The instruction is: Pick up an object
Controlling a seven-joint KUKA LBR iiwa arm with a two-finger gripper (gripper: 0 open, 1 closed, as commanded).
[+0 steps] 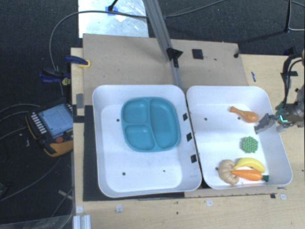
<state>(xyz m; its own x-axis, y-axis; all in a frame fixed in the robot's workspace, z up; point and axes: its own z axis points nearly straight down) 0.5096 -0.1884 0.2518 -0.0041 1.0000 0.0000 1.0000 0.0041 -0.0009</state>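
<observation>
The right bin [214, 128] holds several toy foods. A tan drumstick [244, 113] lies near its far right side. A green knobbly ball [249, 144] sits below it. At the front right corner a yellow banana [251, 163], an orange carrot [248, 174] and a beige curled piece [228, 171] lie bunched together. My gripper [264, 123] reaches in over the bin's right rim, just right of the drumstick and above the green ball. I see nothing held in it.
The left bin [109, 175] carries a blue divided plate [150, 123]. A grey pole [159, 27] slants across the back of the bench. Cables and a handheld pendant [52, 128] lie on the floor at left.
</observation>
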